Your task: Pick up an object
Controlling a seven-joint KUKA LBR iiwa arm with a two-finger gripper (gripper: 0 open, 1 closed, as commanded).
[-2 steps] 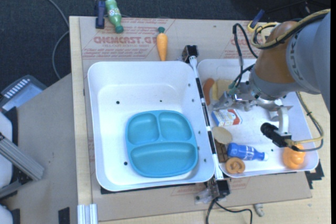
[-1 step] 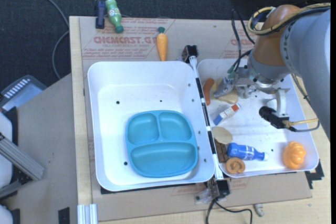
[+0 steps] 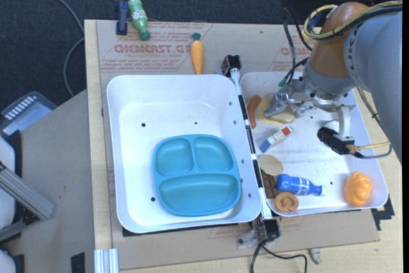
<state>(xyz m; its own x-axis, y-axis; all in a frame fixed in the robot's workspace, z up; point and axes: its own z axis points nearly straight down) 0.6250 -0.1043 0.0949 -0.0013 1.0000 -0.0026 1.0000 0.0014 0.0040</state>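
Note:
My gripper (image 3: 285, 103) hangs low in the far left part of the right bin (image 3: 377, 166), right over a pale yellow piece (image 3: 282, 117) and close to or touching it. An orange-red sausage (image 3: 254, 110) lies just left of it by the bin wall. Nearer the front lie a small red, white and blue tube (image 3: 276, 137), a tan disc (image 3: 271, 165), a blue bottle (image 3: 298, 185), a brown pretzel-like ring (image 3: 286, 202) and an orange pumpkin (image 3: 358, 188).
The left bin (image 3: 128, 137) holds a blue divided plate (image 3: 197, 174). On the board behind the bins lie a carrot (image 3: 197, 55), a green bottle (image 3: 138, 18) and a dark blue item (image 3: 121, 16). A black clip (image 3: 231, 63) sits where the bins meet.

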